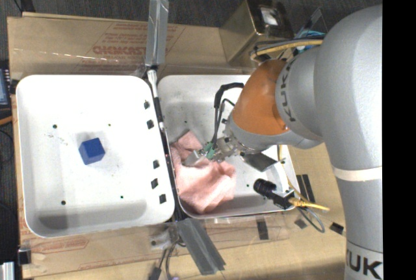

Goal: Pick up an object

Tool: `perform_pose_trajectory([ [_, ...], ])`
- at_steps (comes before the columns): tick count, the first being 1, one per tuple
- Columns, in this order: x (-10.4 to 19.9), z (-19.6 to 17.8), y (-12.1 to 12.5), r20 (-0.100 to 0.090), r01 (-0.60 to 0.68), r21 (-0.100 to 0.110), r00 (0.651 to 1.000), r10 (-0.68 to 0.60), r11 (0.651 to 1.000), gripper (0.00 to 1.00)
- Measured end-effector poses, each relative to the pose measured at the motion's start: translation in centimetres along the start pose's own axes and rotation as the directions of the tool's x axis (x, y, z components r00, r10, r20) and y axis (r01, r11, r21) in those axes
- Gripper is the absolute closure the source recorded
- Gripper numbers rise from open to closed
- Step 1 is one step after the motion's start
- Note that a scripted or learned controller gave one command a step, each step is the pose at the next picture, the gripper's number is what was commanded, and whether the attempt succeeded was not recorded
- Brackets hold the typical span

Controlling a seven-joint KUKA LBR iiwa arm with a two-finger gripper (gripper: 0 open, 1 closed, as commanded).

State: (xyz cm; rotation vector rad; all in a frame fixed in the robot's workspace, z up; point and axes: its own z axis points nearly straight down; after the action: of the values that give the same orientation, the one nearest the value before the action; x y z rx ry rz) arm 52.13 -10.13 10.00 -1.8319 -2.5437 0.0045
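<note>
Task progress: no object is seen lifted; the pick is judged to be at the reach-and-grasp stage, with the lift left to do.
Gripper (207,152): it is lowered into the right bin (195,87), right at the pink cloth (201,182); whether it is apart or closed on anything cannot be told, as the wrist hides it.
Pink cloth: it lies crumpled against the right bin's left wall, flat on the floor.
Blue cube (91,150): it sits alone in the left bin (39,87), well apart from the arm.
Surface: two white bins are set side by side on a brown cardboard-covered bench (84,41).
Room: dark floor is seen beyond the bench; a small tan box (250,25) stands behind the right bin.
</note>
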Motion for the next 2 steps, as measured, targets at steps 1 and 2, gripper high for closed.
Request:
perform_pose_trajectory([
  [1, -0.9, 0.8, 3.5, 0.002, 0.049, -0.004, 0.999, -0.049, 0.999, 0.00],
  [2, 0.2, -9.3, 5.0, 0.004, 0.146, -0.005, 0.989, -0.146, 0.989, 0.00],
])
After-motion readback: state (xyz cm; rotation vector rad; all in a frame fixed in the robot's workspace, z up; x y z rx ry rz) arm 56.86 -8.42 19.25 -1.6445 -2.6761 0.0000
